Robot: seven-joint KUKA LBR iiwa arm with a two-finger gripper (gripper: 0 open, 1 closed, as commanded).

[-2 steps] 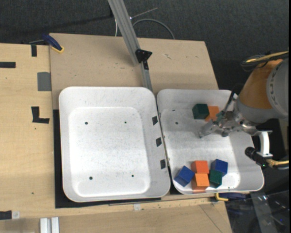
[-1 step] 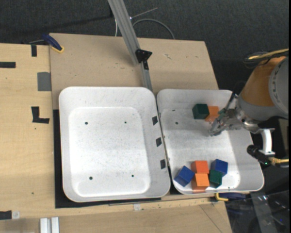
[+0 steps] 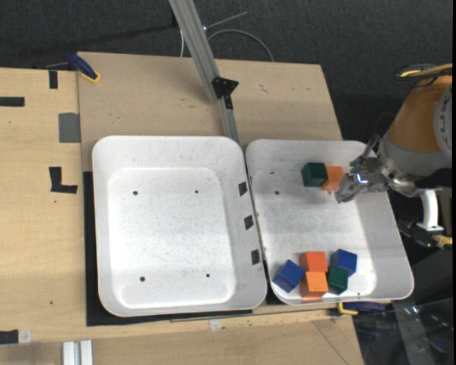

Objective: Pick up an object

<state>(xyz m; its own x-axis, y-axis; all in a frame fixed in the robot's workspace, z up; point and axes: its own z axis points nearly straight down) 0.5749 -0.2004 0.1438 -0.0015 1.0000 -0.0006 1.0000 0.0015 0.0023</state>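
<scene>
In the right bin [image 3: 380, 226], a dark green block [image 3: 313, 174] and an orange block [image 3: 333, 177] lie side by side near the far end. My gripper [image 3: 349, 186] reaches in from the right and hangs just right of the orange block, low over the bin floor. Nothing shows between its fingers. At the bin's near end lies a cluster: a blue block [image 3: 289, 274], two orange blocks [image 3: 315, 261] [image 3: 316, 281], another blue block [image 3: 346, 261] and a green block [image 3: 337, 279].
The left bin [image 3: 106, 204] stands beside the right one, the two rims meeting at the middle. A slanted metal pole [image 3: 197, 36] runs down to the far rims. The arm's orange band [image 3: 418, 120] sits at the right edge.
</scene>
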